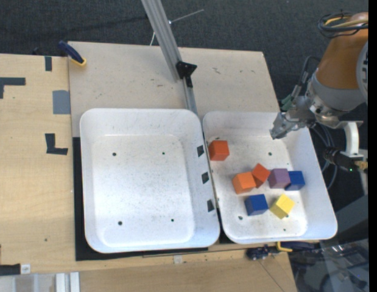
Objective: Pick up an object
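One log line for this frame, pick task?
phase: approach | gripper: over right bin upper right edge, holding nothing | blocks: six in right bin | nearest: lone orange block

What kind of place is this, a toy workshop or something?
More likely a robotics lab test bench. A robot arm's gripper hangs over a white bin of coloured blocks, a second white bin sits beside it, and a metal pole rises from the bench.
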Robot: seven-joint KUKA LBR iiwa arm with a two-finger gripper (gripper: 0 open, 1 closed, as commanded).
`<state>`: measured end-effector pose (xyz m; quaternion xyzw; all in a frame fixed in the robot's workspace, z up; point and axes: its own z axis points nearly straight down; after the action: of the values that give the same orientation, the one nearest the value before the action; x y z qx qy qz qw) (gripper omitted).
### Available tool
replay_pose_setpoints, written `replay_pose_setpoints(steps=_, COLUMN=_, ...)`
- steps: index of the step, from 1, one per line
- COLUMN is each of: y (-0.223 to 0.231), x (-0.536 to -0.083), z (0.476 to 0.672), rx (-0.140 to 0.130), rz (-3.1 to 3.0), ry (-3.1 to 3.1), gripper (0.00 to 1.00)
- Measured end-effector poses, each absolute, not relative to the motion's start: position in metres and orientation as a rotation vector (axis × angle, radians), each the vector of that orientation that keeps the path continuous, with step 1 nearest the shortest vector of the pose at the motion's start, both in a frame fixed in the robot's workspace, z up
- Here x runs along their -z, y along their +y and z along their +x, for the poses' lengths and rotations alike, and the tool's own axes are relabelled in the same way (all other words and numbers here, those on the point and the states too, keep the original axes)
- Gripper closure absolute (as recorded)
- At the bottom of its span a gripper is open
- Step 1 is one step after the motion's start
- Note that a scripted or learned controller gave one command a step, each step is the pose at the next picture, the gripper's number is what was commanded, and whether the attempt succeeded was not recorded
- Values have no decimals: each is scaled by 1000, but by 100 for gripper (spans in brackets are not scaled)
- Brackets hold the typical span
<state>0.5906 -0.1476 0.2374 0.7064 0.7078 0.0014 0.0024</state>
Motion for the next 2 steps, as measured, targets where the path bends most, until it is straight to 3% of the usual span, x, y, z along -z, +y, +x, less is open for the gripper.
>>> replay_pose_setpoints(steps=2, y=-59, x=-234, z=572, rx=2, rz=2217, ry=2229, gripper=100)
